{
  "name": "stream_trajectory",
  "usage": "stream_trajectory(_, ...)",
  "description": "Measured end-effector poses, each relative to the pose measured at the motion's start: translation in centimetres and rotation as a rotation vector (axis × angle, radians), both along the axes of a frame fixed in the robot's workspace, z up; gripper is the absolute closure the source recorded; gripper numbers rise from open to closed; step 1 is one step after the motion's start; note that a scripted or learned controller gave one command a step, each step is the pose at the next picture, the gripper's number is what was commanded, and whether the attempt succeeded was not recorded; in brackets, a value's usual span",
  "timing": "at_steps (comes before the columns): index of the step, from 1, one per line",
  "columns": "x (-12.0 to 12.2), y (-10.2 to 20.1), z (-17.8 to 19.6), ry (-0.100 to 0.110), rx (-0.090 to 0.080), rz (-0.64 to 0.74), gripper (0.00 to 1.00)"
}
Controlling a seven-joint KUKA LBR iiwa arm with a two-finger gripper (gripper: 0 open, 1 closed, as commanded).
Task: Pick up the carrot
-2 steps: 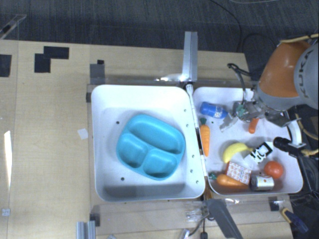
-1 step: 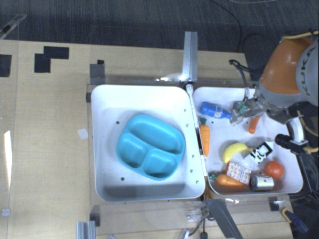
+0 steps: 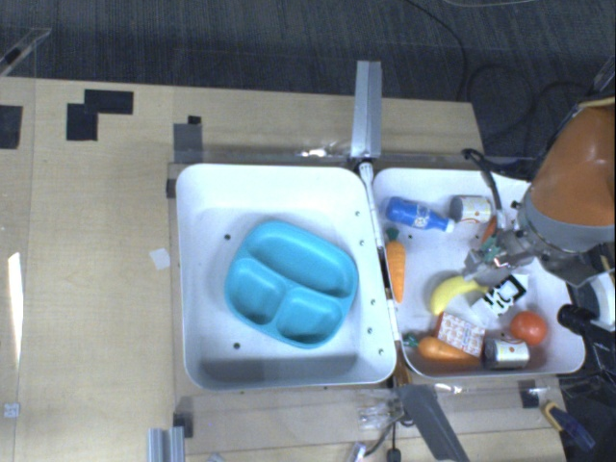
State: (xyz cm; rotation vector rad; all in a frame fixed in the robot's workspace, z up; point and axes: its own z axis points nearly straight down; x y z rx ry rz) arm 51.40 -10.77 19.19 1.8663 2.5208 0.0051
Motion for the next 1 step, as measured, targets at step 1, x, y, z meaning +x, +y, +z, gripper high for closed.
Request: stream_trajectory(1, -1.78, 3.81, -0.78, 0.004, 0.002, -0.182, 1.00)
